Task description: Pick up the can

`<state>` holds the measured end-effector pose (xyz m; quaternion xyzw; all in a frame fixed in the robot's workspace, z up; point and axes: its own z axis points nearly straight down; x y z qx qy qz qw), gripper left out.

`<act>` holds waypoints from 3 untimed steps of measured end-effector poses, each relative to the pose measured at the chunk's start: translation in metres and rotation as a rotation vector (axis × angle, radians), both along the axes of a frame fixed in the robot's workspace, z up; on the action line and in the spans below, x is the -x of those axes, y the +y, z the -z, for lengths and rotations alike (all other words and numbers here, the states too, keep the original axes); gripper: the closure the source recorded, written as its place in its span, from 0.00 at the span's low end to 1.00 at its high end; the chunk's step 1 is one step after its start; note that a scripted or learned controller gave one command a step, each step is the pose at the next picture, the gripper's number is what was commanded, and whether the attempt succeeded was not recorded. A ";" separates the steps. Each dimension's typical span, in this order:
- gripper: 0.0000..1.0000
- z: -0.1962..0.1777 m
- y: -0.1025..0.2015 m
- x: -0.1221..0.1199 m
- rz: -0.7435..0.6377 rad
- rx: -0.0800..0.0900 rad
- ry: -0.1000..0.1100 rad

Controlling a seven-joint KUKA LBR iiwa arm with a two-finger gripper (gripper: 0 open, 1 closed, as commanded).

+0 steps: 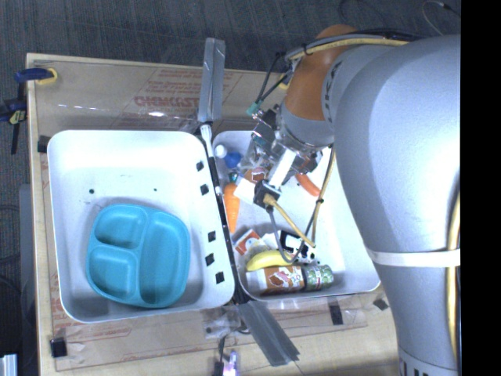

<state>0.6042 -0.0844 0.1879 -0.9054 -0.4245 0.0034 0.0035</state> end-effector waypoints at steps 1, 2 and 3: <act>1.00 -0.056 -0.063 0.007 0.144 0.001 -0.002; 1.00 -0.043 -0.017 -0.030 0.256 0.003 -0.001; 0.00 -0.043 -0.016 -0.030 0.255 0.002 -0.001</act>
